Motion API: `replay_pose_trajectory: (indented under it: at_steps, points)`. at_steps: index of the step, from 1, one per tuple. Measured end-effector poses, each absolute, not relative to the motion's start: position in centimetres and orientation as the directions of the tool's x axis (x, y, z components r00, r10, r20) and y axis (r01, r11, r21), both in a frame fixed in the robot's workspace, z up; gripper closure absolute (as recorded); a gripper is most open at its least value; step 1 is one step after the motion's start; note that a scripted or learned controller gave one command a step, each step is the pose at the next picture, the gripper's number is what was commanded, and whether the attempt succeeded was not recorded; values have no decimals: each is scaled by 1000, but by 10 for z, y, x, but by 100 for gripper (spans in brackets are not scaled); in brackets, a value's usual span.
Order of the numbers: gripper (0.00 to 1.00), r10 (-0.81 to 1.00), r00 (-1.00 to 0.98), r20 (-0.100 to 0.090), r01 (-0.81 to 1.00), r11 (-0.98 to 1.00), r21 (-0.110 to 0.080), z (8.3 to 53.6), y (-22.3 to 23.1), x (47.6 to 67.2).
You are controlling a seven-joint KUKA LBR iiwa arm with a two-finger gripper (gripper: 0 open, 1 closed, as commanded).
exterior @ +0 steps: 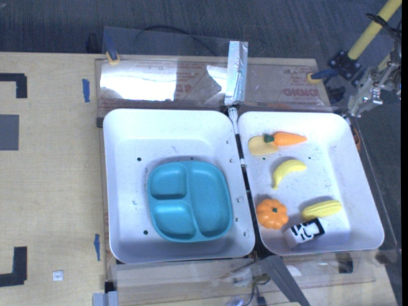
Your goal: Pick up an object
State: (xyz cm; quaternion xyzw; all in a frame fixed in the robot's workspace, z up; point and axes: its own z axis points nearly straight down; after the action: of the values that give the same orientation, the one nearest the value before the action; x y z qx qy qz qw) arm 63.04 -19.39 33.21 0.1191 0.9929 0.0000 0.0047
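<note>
i sit at the upper right, beyond the far corner of the right bin (pixel 331 238), and my end effector (pixel 368 97) hangs there off to the side of the counter (pixel 51 190), well apart from anything i could lift; it is too small and cluttered at that edge for me to tell how it is set, and nothing shows in it. so the task is at its very start: nothing is picked, every candidate lies in the right bin. the carrot (pixel 290 139) rests near the far wall, touching a pale yellow piece (pixel 256 145) on its left; the banana (pixel 288 171) lies just below them, mid-bin; the orange pumpkin (pixel 271 213) sits near the dividing wall; the corn cob (pixel 321 208) lies toward the near right, with a small black-and-white object (pixel 305 230) just beside it. the left bin (pixel 127 139) holds a blue divided tray (pixel 189 200) (not a likely grab, i judge). what remains is everything: choose one, come over it, descend, grip, lift.
</note>
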Motion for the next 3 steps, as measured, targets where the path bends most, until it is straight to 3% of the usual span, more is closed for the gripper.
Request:
replay_pose_trajectory:
  at_steps: [1, 2, 3]
  points:
    - [100, 245, -969, -11, 245, 969, 1, 344, -183, 638]
    - [100, 132, -991, -1, 132, 991, 2, 267, -122, 640]
    - [0, 134, -991, -6, 134, 991, 1, 270, -123, 640]
